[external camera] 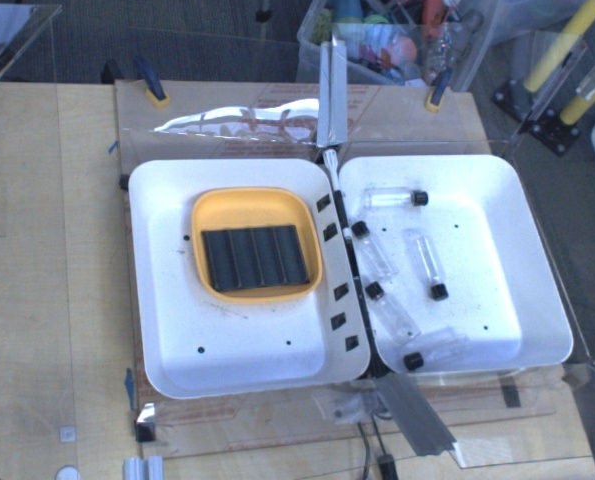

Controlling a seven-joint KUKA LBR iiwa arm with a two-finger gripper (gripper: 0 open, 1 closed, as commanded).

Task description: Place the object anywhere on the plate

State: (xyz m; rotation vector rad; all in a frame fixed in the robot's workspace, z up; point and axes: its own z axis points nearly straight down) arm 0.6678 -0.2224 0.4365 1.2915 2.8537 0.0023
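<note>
The nearest capped vial (427, 353), at the right bin's (482, 258) six o'clock, apparently awaits grasping, then carrying toward nine o'clock onto the yellow plate (209, 214).

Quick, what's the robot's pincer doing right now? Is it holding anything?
Pincer: cannot be told from this camera view. The yellow plate carries a dark ridged block; clear vials lie in the right bin.
</note>
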